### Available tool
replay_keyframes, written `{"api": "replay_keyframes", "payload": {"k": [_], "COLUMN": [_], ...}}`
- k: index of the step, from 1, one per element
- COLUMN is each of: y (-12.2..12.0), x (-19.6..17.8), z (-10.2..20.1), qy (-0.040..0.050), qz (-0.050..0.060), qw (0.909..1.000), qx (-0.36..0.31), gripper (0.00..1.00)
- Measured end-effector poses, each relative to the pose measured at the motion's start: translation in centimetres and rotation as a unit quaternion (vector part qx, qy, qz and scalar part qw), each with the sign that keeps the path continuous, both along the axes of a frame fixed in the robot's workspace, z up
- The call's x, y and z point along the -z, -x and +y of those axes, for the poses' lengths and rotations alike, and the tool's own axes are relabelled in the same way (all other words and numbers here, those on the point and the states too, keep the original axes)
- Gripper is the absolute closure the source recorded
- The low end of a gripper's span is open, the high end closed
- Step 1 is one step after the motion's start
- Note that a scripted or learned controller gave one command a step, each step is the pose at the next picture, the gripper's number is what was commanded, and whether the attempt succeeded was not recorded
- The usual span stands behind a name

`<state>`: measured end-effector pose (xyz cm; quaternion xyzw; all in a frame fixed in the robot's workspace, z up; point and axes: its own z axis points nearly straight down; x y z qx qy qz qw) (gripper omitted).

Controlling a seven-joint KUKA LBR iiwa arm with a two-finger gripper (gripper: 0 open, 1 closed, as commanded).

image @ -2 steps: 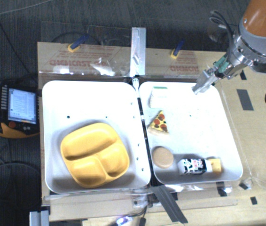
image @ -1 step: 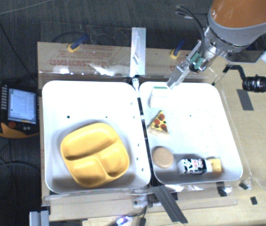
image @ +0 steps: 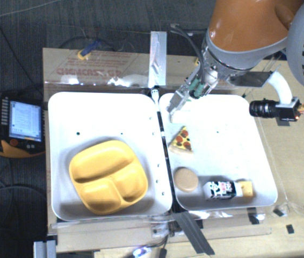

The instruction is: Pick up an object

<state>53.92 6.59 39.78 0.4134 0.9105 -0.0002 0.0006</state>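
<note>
Camera view, items as you find them.

Gripper point(image: 174, 105): hangs over the far left corner of the right bin point(image: 259, 144), beside the divider between the two bins. You cannot tell from this slant whether the jaws are spread or pressed together; nothing shows between them.

Pizza slice toy point(image: 182, 140): lies flat on the bin floor just nearer the camera than the jaws and close to them. It looks the likeliest pick, being the closest item to the jaws.

Round tan disc point(image: 186, 179): flat, farther toward the near edge than the slice, well apart from the jaws.

Black-and-white carton point(image: 220, 190): lies on its side at the near wall, just beside the disc and farthest from the jaws, with a small tan block point(image: 245, 187) touching its right end.

Yellow divided tray point(image: 108, 175): sits in the left bin point(image: 60, 122), across the divider from the jaws, well apart. It looks wide for a two-finger pinch, so you would grip its rim.
</note>
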Motion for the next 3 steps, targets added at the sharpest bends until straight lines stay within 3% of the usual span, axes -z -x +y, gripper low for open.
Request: {"api": "replay_keyframes", "payload": {"k": [1, 2, 3], "y": [2.0, -0.1, -8.4], "x": [-0.7, -3.7, -3.6], "z": [5.6, 2.2, -5.7], "qy": [-0.0003, 0.0001, 0.0009], "qz": [-0.001, -0.001, -0.001], "qw": [0.9994, 0.9999, 0.9974], "qx": [-0.035, -0.014, -0.072], "gripper": [1.0, 1.0, 1.0]}}
